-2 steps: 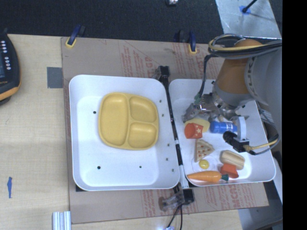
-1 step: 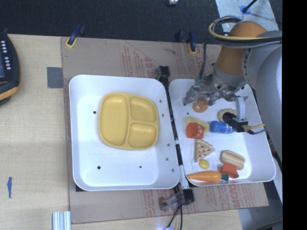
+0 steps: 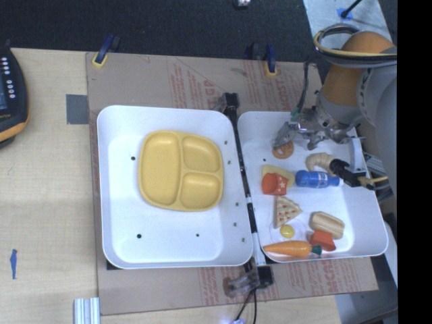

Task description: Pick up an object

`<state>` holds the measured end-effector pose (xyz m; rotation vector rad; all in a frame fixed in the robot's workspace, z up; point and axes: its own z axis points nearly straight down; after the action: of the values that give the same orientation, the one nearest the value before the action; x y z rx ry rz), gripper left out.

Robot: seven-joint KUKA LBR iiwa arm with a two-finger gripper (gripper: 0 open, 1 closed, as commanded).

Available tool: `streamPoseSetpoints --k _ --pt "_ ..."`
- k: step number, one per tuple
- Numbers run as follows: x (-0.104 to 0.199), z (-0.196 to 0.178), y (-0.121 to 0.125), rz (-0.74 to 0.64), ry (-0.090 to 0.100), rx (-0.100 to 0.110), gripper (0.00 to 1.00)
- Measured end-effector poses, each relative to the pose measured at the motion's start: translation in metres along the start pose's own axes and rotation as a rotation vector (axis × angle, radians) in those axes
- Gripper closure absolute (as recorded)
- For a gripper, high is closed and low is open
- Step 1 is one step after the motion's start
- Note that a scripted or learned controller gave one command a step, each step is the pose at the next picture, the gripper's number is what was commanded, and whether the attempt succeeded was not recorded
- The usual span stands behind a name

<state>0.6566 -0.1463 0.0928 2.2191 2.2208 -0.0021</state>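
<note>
We see a glossy yellow plate (image 3: 181, 170), rounded with three wells, in the left bin (image 3: 118, 241). Brown cardboard (image 3: 169, 69) covers the bench. In the right bin (image 3: 370, 238) lie plastic foods; a blue bottle (image 3: 316, 179) lies lengthwise left-right. The gripper (image 3: 289, 138) hangs over a round cookie (image 3: 283, 150), its spread unclear.

The arm (image 3: 358, 73) at the upper right of the frame is cut off by the right edge, and its wrist hides the upper right corner of the right bin (image 3: 256, 140). The gripper (image 3: 287, 137) is too small and cluttered to tell how its fingers stand. At the far left edge a black and orange device (image 3: 10, 93) is cut off, only partly showing.
</note>
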Motion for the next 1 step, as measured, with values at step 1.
streamPoseSetpoints --k 1 --pt "0.001 -0.0112 0.0008 -0.005 -0.001 -0.001 1.0"
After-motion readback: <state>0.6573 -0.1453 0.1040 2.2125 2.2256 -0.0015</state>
